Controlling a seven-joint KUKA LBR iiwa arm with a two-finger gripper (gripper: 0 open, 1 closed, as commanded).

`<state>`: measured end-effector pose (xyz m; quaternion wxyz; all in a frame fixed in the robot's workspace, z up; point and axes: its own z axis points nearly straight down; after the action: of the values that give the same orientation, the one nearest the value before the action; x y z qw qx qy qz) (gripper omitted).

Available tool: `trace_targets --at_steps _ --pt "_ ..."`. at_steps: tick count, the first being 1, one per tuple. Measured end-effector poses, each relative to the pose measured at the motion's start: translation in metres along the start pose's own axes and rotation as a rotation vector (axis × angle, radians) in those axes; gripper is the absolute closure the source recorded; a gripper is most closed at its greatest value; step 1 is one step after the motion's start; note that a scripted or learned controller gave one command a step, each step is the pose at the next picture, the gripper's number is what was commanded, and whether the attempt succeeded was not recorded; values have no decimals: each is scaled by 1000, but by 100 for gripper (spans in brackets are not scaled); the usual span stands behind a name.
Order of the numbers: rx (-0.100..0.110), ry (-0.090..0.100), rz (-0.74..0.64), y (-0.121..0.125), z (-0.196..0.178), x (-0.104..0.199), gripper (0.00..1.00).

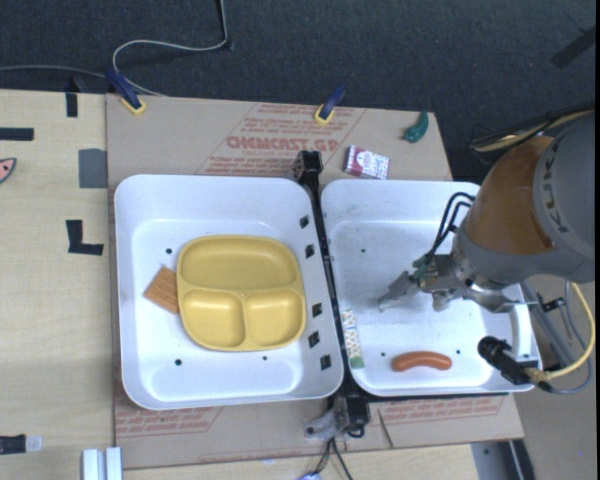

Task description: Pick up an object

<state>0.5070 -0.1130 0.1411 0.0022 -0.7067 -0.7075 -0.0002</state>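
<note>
Sausage [421, 362] lying flat near right bin's [380, 200] front wall, free for picking. Gripper [392, 297] poised above and behind it, apart; finger state cannot be told. Yellow tray [242, 292] in left bin [145, 208].

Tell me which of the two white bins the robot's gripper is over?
The right bin, the one holding the sausage. The gripper hangs there; the left bin holds a yellow tray.

Arm [535, 208] enters at right of frame, wrist bent down-left. Gripper [392, 296] at centre-right, low; fingers apparently close together, nothing visible between.
</note>
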Motion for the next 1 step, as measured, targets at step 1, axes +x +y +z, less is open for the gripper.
trace_targets --at_steps 1 --pt "-5 -4 1 -22 55 2 0"
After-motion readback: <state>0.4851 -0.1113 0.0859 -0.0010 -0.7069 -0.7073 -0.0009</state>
